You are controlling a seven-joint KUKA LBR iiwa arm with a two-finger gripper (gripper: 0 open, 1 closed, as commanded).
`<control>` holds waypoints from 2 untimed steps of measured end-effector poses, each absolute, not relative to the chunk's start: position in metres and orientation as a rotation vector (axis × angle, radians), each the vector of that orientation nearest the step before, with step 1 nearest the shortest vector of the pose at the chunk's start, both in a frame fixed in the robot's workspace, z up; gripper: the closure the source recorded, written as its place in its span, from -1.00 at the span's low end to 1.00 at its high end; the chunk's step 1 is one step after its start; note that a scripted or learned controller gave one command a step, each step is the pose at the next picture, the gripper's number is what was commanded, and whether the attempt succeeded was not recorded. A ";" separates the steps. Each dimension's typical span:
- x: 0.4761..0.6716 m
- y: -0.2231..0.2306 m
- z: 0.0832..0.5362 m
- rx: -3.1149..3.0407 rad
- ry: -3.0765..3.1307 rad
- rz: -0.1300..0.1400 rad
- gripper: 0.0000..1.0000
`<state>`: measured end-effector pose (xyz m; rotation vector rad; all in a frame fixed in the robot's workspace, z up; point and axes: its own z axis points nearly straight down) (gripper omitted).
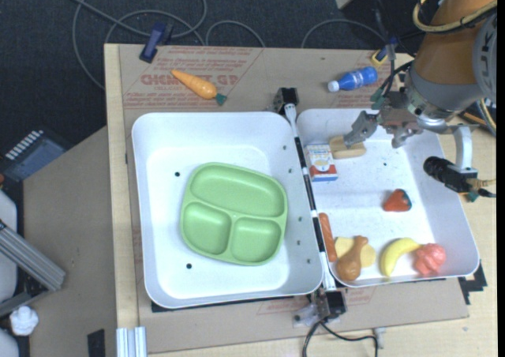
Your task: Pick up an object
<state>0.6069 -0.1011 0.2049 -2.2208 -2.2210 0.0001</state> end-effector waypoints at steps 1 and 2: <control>0.607 -0.155 0.155 -2.221 -2.219 0.003 -1.00; 0.548 -0.190 0.164 -2.222 -2.220 0.001 -1.00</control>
